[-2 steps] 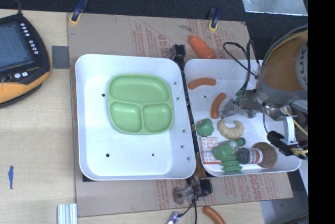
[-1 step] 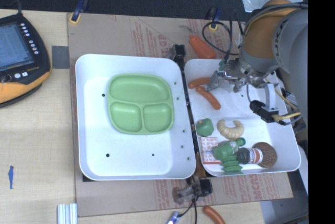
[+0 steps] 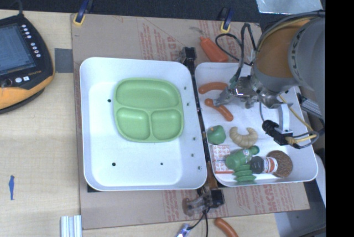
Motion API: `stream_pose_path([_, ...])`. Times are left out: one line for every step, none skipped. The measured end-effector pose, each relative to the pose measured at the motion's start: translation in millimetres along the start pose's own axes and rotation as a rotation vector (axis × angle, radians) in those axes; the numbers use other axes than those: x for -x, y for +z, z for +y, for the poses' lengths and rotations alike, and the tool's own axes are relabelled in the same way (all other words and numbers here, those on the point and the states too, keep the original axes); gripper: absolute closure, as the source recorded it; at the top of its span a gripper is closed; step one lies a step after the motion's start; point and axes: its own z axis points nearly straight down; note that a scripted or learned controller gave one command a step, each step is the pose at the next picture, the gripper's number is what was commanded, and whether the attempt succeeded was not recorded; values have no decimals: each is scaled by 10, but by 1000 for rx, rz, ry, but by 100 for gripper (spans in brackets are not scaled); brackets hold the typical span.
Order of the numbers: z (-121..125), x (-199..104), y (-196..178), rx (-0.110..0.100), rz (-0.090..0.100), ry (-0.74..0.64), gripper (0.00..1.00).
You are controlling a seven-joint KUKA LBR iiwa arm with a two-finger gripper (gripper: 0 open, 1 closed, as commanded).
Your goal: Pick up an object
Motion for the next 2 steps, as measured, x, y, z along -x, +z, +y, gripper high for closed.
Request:
stream_pose_path([-276, 571, 60, -16, 4, 1, 0])
stream_pose_path([322, 167, 63, -14, 5, -1, 0])
